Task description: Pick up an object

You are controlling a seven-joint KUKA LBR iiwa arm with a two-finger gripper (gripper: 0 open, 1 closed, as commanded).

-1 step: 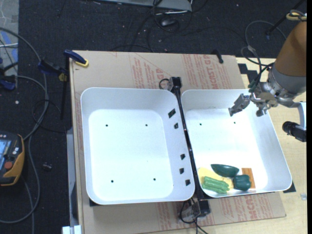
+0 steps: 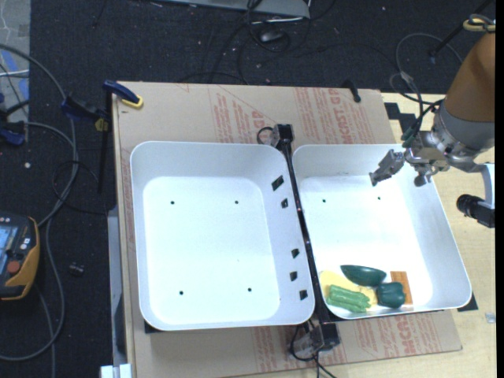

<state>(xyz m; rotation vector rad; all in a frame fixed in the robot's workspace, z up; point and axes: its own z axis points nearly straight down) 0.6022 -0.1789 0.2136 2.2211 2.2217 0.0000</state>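
Observation:
Several small objects lie clustered in the near corner of the right bin (image 2: 441,219): a dark green rounded piece (image 2: 364,274), a light green ridged piece (image 2: 348,298), a teal piece (image 2: 390,294), a yellow piece (image 2: 334,279) and an orange block (image 2: 401,279). My gripper (image 2: 403,168) hangs over the far right part of the right bin, well away from that cluster. Its two fingers are spread apart with nothing between them.
The left bin (image 2: 150,211) stands beside the right one, with a black divider strip (image 2: 296,211) between them. Both rest on a cardboard sheet (image 2: 236,109). Cables and a blue-yellow clamp (image 2: 122,93) lie beyond the bench's far edge.

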